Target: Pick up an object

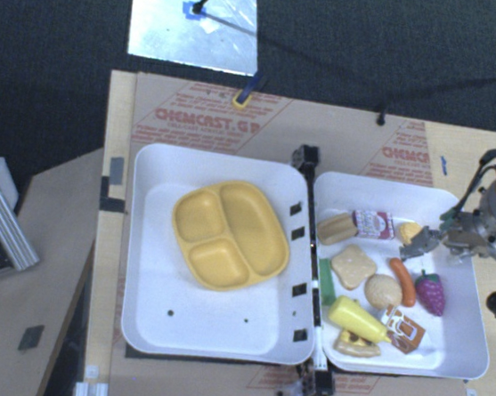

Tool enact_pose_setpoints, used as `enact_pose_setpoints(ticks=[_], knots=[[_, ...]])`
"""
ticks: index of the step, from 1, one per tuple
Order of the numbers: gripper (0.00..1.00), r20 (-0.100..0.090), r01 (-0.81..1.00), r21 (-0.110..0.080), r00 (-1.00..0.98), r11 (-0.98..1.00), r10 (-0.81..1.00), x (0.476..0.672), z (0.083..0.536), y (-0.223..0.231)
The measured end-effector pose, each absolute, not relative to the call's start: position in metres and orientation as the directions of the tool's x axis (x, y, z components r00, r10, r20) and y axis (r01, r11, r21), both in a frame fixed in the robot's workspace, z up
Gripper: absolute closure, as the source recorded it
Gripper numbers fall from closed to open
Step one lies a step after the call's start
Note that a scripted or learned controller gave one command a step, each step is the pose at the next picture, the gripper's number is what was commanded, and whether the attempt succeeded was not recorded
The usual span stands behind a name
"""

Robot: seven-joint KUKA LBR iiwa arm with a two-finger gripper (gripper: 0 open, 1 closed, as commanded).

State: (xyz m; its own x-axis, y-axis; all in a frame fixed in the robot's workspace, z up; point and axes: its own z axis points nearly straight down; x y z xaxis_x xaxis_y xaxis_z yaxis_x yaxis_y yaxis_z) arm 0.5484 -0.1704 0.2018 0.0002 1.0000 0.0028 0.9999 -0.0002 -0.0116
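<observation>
Orange carrot (403,282) lies in your right bin (471,350), crowded between bread (353,266) and purple grapes (431,293). Your pincer (420,245) hovers just above it; whether it's open, I cannot tell. Descending here risks nudging neighbours and closing on nothing.

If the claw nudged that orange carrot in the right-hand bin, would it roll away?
Probably a little: the carrot looks rounded and tapered, so it may roll in a curve. The bread slice and purple grapes beside it would likely stop it. It looks stiff and light.

Your table (63,242) carries a printed cardboard sheet (204,116); on it you see two white bins touching side by side, left bin (147,252) and right bin (460,331).
</observation>
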Motion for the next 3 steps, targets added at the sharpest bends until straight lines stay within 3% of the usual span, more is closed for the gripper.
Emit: enact_pose_setpoints(ticks=[1,3], knots=[[0.0,0.0,1.0,0.002,-0.003,0.003,1.0,0.551,0.209,-0.17],[0.0,0.001,1.0,-0.002,-0.002,0.002,1.0,0.557,0.108,-0.181]])
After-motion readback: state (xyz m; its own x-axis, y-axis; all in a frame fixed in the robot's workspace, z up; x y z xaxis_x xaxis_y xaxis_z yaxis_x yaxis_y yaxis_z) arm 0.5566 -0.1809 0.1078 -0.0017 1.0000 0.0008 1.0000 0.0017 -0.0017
